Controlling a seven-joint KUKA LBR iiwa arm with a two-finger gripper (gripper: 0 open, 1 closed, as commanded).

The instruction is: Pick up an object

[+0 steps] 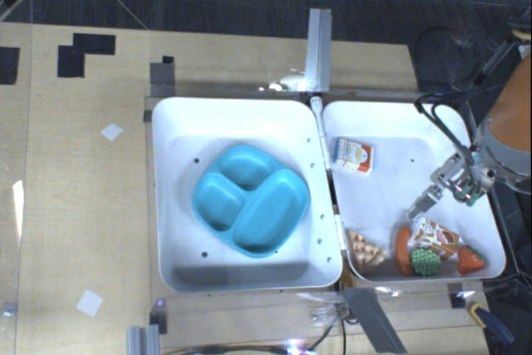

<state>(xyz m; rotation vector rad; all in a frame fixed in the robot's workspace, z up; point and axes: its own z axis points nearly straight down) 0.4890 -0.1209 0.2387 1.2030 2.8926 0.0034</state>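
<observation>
My gripper [430, 194] hangs over the right bin [391, 125], reaching in from the right, open with nothing between its fingers. Just below its lower fingertip lies a cluster of toy food at the bin's front: a white and orange patterned box [438, 237], an orange carrot-like piece [403, 249], a green broccoli [426, 262] and a red piece [470, 260]. A pizza slice [366, 248] lies in the front left corner. A small white carton [353, 155] with orange and blue print sits apart near the bin's left wall.
The left bin [174, 179] holds a blue divided plate [249, 199]. A metal divider [319, 54] stands behind the bins' shared wall. Black cables [445, 108] loop over the right bin's back right corner, near the arm.
</observation>
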